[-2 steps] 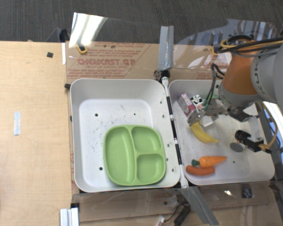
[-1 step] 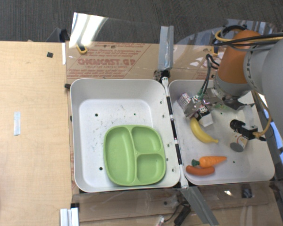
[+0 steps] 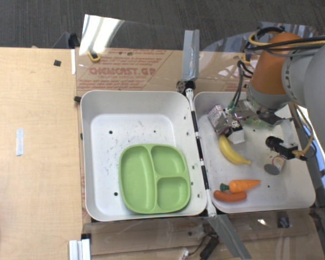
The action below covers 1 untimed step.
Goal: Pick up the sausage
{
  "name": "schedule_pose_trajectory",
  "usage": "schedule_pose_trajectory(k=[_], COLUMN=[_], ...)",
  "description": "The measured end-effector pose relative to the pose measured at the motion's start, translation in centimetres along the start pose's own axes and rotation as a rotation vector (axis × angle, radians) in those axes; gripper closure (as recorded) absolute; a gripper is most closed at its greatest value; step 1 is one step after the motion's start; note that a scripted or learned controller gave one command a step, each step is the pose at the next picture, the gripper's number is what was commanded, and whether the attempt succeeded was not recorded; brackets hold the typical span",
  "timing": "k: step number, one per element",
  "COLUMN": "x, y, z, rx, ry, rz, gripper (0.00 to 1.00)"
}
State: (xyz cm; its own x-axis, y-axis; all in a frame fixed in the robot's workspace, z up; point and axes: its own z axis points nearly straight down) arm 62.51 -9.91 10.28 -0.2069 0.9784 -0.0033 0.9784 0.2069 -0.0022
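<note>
The sausage (image 3: 230, 196) is lying at the right bin's (image 3: 292, 202) front, touching a carrot (image 3: 244, 185). The hand (image 3: 227, 124) is being held above a banana (image 3: 231, 150); its grip cannot be told.

Red-orange sausage (image 3: 230, 196), orange carrot (image 3: 244, 185), yellow banana (image 3: 231, 150), green tray (image 3: 154, 177), 2 white bins (image 3: 97, 145).

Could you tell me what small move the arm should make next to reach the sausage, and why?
Probably carry the hand toward the bin's near edge: it sits above the banana, while the sausage lies beyond it, beside the carrot.
</note>
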Motion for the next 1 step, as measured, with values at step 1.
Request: schedule_pose_trajectory(k=[1], x=[4.88], y=[0.17], z=[-21.4], rx=[0.001], ry=[0.001], rz=[0.12], gripper=[1.0])
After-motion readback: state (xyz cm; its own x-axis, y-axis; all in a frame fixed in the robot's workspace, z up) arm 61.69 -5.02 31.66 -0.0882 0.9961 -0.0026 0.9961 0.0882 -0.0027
